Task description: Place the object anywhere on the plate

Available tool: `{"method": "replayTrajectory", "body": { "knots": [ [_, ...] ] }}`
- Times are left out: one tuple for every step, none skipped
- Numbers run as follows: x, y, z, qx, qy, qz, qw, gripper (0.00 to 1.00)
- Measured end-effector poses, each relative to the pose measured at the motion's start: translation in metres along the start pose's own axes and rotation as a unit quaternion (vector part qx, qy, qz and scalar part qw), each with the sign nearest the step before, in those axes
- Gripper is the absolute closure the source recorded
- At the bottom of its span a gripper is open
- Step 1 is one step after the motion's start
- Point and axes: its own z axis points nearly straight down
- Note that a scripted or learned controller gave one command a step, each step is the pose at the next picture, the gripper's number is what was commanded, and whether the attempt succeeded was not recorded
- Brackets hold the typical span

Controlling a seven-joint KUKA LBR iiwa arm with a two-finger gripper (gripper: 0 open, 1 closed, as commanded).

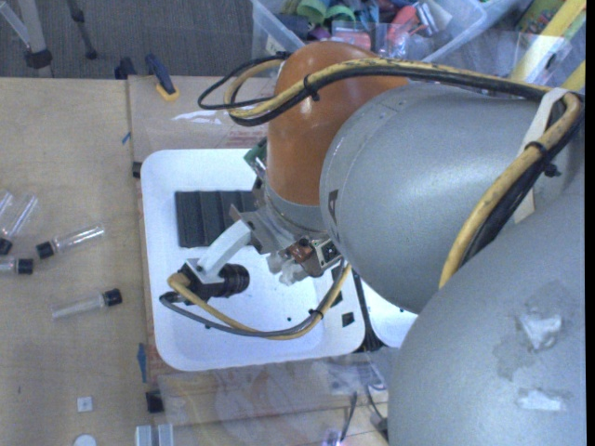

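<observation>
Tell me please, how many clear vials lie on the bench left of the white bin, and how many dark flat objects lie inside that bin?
Clear vials on the bench: 4, namely two uncapped and two with black caps
Dark flat object in the white bin: 1
Total: 5
A further black-capped item at the frame's left edge is cut off, so it is not counted.

The arm (437,203) reaches in from the right over a bin (163,249) at the middle of the bench. A flat ridged pad (206,216) lies in the bin's far left part. Vials (70,242) lie scattered on the bench left of the bin, and a tub of objects (372,12) stands behind it
</observation>
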Motion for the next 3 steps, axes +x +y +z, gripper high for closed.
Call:
{"method": "replayTrajectory", "body": {
  "knots": [
    [0.0, 0.0, 0.114, 0.0, -0.001, 0.047, 0.9989, 1.0],
    [0.086, 0.048, 0.053, 0.0, 0.001, 0.016, 0.9999, 1.0],
    [0.04, 0.02, 0.192, 0.001, 0.0, 0.026, 0.9997, 1.0]
  ]
}}
